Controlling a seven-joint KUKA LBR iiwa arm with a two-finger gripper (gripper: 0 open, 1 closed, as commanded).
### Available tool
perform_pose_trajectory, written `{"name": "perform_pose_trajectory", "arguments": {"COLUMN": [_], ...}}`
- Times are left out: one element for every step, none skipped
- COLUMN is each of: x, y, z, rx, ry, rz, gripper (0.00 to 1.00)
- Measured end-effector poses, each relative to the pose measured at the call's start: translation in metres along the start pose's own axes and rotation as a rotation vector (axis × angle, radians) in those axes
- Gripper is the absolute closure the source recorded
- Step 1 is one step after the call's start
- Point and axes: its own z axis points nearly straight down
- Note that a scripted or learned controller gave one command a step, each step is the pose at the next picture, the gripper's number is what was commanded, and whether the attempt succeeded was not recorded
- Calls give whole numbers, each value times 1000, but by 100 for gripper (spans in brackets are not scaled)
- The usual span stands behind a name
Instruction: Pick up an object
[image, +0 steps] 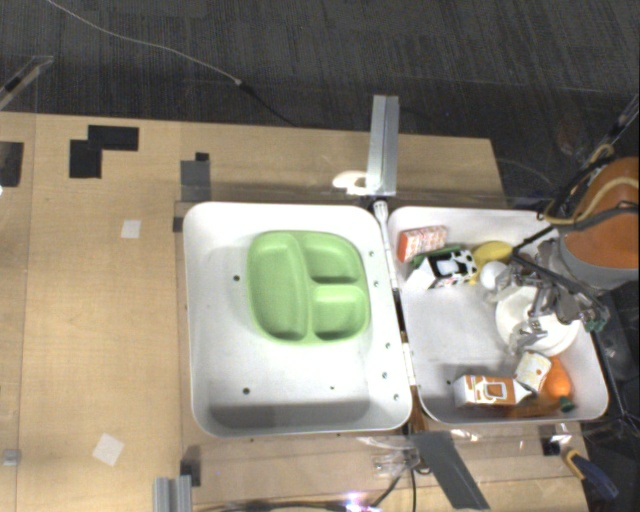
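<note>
My gripper hangs over the right side of the right bin, above a white round dish. The grey arm with its orange band reaches in from the right. Along the bin's far side lie a red-and-white packet, a black-and-white cow toy and a yellow fruit. At the near right corner are a small orange-and-white carton and an orange fruit beside a white-topped item. I see nothing held in the gripper.
The left bin holds a green divided tray. A metal post stands behind the seam between the bins. Cables trail off the arm at the right edge.
</note>
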Motion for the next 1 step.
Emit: {"name": "perform_pose_trajectory", "arguments": {"x": [54], "y": [39], "z": [-1], "rx": [0], "ry": [-1], "rz": [23], "gripper": [0]}}
